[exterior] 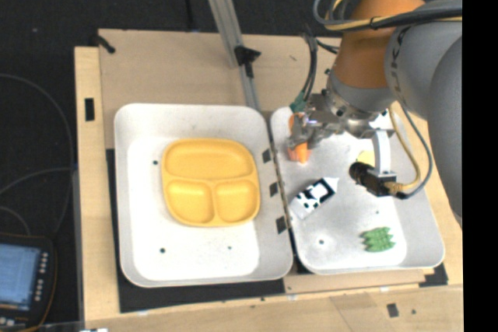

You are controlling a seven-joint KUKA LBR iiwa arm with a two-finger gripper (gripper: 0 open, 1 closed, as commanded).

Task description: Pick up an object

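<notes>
We saw the grey arm [420, 50] reaching in over the right bin [420, 245], with the left bin [140, 245] well off to the gripper's far side and bearing a yellow divided tray [210, 181]. The gripper [302, 138] hung low at the right bin's upper corner, next to the wall shared with the left bin. An orange object [298, 152] sat directly at its tip, touching or nearly so; we could not tell whether it lay between the jaws, nor how wide they stood. We judged the step to be the grasp itself, with the lift not yet made. The next move would call for a firm closure on the orange piece and a straight rise, clear of the bin wall close by. Just below the gripper lay a black-and-white object [314, 196]; farther below, toward the bin's near corner, sat a small green object [378, 239].
</notes>
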